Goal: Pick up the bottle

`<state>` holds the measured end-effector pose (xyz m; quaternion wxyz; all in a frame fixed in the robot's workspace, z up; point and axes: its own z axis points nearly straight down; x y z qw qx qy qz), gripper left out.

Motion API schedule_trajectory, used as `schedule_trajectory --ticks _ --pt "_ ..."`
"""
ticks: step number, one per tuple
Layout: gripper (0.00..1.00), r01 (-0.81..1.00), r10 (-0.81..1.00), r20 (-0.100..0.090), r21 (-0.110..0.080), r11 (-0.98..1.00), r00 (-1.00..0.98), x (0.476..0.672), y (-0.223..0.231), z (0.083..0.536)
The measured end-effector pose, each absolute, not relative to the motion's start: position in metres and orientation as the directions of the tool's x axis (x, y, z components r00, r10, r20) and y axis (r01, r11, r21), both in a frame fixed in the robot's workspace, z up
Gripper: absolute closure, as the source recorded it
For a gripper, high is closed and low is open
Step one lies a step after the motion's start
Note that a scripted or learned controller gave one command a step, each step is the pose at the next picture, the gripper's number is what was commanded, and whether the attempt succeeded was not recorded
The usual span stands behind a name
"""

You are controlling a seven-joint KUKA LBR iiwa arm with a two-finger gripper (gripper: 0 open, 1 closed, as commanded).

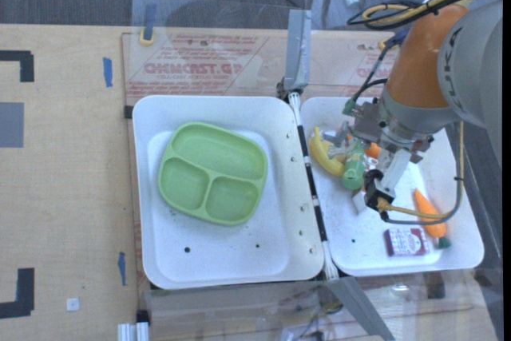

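Note:
A small green bottle point(352, 173) lies in the right bin point(351, 239), against the lower end of a yellow banana point(322, 153). My gripper point(357, 146) hangs low over the upper middle of that bin, right above the bottle and the banana. The wrist and its fittings hide part of the bottle's top. Nothing can be seen held in the gripper.
An orange carrot point(429, 212) and a red-and-white carton point(407, 241) lie at the right bin's lower right. A small orange thing point(373, 149) peeks out beside the gripper. The left bin point(152, 251) holds a green divided plate point(211, 172).

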<state>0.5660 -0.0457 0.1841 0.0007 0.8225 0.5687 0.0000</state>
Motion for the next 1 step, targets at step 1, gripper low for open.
schedule_trajectory --ticks 1 --pt "0.00 0.818 0.818 -0.001 0.002 -0.575 0.575 0.5738 -0.1094 0.0957"
